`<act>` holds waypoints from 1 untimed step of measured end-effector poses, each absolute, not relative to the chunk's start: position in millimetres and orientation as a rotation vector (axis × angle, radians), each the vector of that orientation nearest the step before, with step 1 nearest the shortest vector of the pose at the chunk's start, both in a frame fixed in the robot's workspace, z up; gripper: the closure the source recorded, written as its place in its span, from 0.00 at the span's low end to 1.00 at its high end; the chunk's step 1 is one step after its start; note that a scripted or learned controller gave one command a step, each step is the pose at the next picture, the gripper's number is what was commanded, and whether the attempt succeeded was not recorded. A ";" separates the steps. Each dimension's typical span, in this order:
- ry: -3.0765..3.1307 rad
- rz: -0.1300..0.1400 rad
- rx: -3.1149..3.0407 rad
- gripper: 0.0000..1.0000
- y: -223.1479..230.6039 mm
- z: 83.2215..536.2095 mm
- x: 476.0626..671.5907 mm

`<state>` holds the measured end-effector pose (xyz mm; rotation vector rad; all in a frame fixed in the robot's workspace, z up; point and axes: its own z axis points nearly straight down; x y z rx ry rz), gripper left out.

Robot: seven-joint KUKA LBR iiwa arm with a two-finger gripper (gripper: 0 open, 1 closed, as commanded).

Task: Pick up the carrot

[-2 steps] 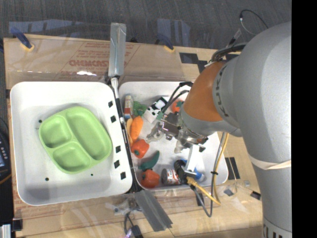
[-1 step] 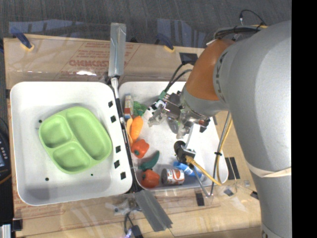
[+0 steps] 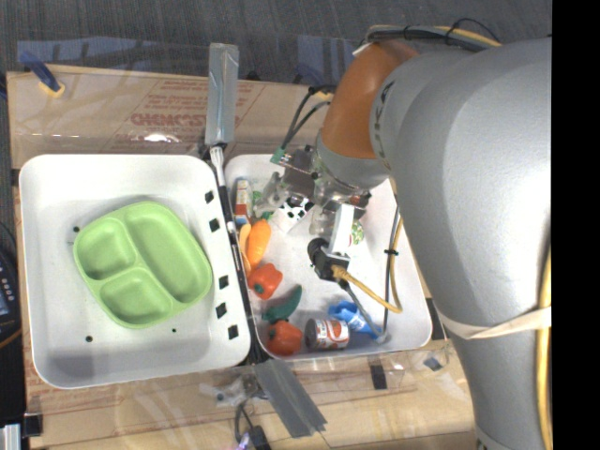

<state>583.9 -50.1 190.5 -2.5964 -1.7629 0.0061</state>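
Reaching in from three o'clock, the single grey arm (image 3: pixel 469 186) with its orange band hangs its gripper (image 3: pixel 314 209) over the right of two shallow white bins; whether the jaws are apart or together cannot be told. Nearest the camera, along that right bin's (image 3: pixel 412 331) six o'clock rim, lie one round red tomato-like piece (image 3: pixel 284 338), one small printed can (image 3: pixel 328 333) on its side and one crumpled blue item (image 3: pixel 352 315). Just beyond them sit one dark green piece (image 3: pixel 286 301) and one glossy red pepper-shaped toy (image 3: pixel 264 279). The one carrot (image 3: pixel 256 240), smooth, orange and tapered, lies at nine o'clock in the right bin, against the wall shared with its neighbour, near the gripper but not between its fingers. The left bin (image 3: pixel 56 345) holds one light green plastic plate (image 3: pixel 141 262) with three compartments. Farthest back lies flat brown cardboard (image 3: pixel 122 101).
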 end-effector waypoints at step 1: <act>-1.822 0.009 -2.552 0.00 -92.2 128.1 590.5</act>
